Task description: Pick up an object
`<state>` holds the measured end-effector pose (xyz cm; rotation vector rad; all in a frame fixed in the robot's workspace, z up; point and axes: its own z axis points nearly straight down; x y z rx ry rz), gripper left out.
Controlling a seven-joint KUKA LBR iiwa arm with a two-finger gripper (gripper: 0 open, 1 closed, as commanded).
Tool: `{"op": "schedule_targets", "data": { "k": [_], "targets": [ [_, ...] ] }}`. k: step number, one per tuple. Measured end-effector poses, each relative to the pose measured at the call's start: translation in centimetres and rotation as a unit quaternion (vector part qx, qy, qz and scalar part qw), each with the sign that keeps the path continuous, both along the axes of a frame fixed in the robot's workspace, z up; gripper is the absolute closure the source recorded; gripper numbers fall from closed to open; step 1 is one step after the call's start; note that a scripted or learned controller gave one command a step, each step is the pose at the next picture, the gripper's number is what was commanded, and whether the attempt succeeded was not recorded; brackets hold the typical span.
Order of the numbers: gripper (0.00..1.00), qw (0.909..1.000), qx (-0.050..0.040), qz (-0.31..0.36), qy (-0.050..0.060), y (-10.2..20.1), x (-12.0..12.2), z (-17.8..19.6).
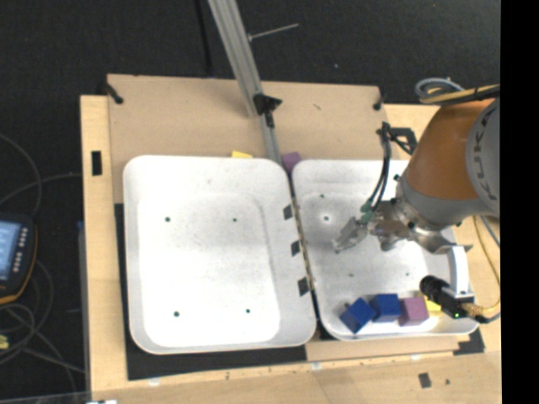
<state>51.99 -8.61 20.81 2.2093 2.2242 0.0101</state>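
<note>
While the gripper (352, 236) hung over the right bin (337, 183) (fingers spread, grasping nothing), two blue blocks (371, 310) lay near its front wall.

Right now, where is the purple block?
In the camera view the purple block sits in the right bin, near its front right corner, right beside two blue blocks on its left.

Even overhead light is washing the two white bins (210, 251) almost flat, shadows staying faint; the floor is falling off dark, and the whole frame is looking soft and slightly grainy.
</note>
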Motion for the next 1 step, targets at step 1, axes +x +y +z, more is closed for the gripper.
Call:
{"op": "schedule_targets", "data": {
  "k": [1],
  "targets": [
    [0.00,1.0000,-0.0005,-0.005,0.003,-4.01,-2.03,-11.20]
  ]
}}
